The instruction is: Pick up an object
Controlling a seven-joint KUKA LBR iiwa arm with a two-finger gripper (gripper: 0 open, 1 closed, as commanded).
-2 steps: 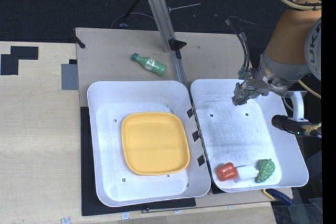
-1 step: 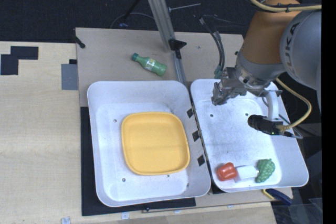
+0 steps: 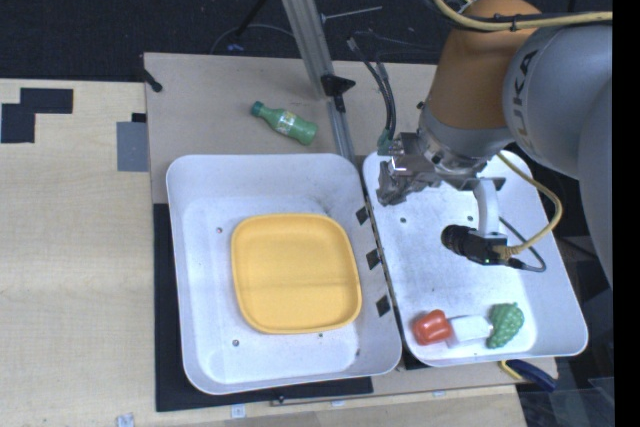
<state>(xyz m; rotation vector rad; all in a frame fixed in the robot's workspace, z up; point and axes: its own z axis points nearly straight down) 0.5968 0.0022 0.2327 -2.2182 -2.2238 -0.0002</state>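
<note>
In the camera view, two white bins are being shown side by side on one bench (image 3: 200,105). The left bin (image 3: 190,215) is being occupied by one yellow plate (image 3: 295,272), which is lying flat near the middle.

Three small things are being held in the right bin (image 3: 540,285), all in a row at its near edge: one red piece (image 3: 431,326), one white piece (image 3: 467,328) touching it, and one green piece (image 3: 506,323) at the white one's other end. These three, with the plate, are the things being offered for picking. None of them is being touched by the robot.

One arm (image 3: 560,95) is being reached in from the right, with its orange band above the wrist. One gripper (image 3: 392,180) is being held over the far left corner of the right bin, just beside the wall between the two bins and well apart from the three small things. Whether it is open or closed cannot be told. Nothing is being seen in its grasp. One black unit (image 3: 468,242) with a cable is being hung below the wrist, over the middle of the right bin.

Outside the bins, one green bottle (image 3: 284,122) is lying on its side on the bench behind the left bin, and one metal rail (image 3: 305,15) is being propped at a slant near it.
</note>
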